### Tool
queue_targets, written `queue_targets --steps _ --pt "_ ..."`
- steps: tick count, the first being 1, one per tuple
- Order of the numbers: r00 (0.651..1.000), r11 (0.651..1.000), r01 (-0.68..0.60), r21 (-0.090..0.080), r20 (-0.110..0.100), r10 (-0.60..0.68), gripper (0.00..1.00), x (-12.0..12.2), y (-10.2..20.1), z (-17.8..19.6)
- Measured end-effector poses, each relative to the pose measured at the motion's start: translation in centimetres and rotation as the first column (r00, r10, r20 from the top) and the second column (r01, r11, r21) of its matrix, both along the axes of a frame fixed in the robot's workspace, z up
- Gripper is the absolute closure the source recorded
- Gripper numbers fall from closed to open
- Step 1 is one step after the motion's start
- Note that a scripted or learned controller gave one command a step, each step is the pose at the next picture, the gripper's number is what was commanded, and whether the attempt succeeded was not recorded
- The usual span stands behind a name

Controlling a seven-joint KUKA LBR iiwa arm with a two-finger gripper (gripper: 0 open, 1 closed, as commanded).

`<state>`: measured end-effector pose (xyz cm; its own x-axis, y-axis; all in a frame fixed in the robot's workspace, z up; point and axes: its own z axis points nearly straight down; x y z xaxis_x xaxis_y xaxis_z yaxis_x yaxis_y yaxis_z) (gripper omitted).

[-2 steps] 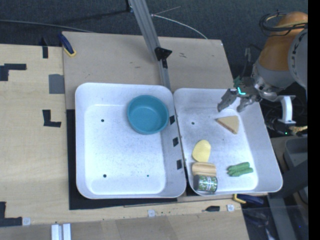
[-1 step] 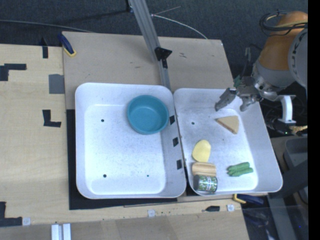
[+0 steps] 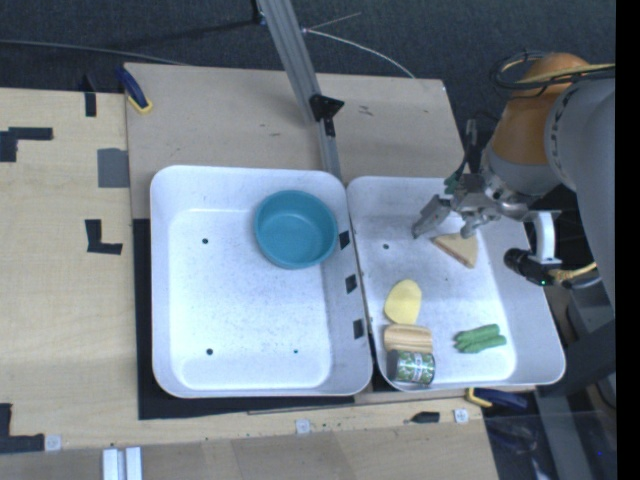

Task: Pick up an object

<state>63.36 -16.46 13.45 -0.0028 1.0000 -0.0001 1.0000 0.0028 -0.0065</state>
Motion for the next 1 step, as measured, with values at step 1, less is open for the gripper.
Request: queue_targets --steps 1 --pt "1.0 1.0 0.0 -0.01 0.02 0.0 0.0 0.41 -0.25 -3.98"
